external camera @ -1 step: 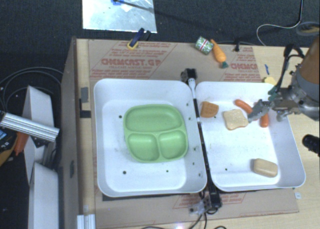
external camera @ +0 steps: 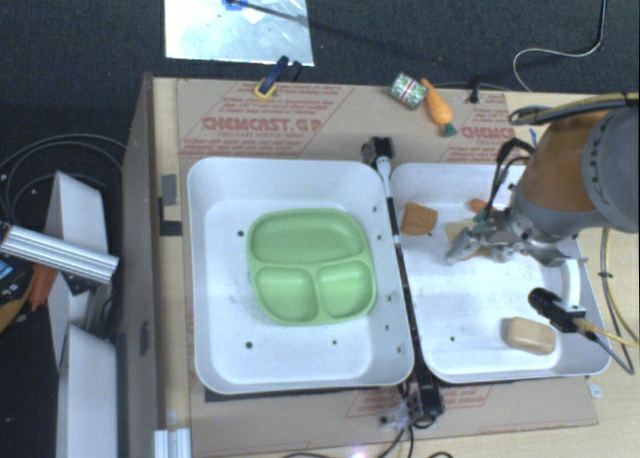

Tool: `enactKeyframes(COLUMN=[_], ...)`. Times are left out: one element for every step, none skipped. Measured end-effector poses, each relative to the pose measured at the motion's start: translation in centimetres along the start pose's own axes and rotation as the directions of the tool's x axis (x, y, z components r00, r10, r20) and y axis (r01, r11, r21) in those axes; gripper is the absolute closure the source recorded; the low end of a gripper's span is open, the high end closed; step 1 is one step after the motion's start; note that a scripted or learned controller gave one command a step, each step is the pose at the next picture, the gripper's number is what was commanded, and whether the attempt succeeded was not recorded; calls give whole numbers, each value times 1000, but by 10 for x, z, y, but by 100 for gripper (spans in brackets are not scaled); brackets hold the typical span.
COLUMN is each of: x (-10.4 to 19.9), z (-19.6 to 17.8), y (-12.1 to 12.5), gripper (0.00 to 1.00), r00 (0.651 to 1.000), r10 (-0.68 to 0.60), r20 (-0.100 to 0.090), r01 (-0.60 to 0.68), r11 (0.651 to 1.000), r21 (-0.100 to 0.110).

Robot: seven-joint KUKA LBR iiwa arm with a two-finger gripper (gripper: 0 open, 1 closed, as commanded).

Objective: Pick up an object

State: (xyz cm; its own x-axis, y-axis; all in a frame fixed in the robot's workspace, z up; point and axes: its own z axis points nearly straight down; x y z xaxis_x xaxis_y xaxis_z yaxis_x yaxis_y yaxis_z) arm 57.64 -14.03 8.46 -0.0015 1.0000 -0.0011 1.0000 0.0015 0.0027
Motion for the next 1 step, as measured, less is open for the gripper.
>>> enactKeyframes(x=[-37], z=[-36], y=[67], gripper=[0], r00=[1000], r10=[-2], r20=[1], r01=[2], r11=[1000], r21=[-2])
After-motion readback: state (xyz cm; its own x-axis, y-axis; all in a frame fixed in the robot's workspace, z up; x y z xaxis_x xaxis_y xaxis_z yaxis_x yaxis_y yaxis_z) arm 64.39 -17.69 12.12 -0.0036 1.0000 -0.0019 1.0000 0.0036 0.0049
